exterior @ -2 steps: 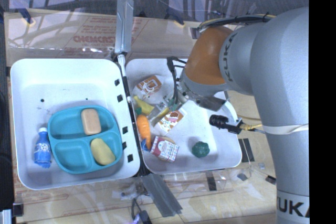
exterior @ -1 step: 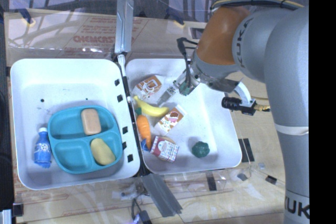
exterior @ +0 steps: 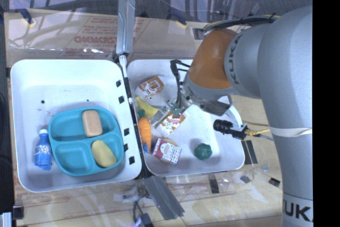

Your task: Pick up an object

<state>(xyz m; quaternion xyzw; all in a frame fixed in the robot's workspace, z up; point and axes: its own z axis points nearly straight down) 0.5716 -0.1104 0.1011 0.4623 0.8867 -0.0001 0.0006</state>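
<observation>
Right bin (exterior: 228, 159): three small cartons (exterior: 167, 151), one carrot (exterior: 144, 132), one green ball (exterior: 203, 151), one yellow item (exterior: 147, 108) counted. Gripper (exterior: 171, 114) is lowered onto the middle carton; grip can't be told. Left bin (exterior: 32, 80): one blue tray (exterior: 66, 130), one bottle (exterior: 42, 150).

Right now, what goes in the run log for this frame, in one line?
gripper: low in right bin | at: small carton | grasp: unconfirmed | left bin: blue tray, bottle
</observation>
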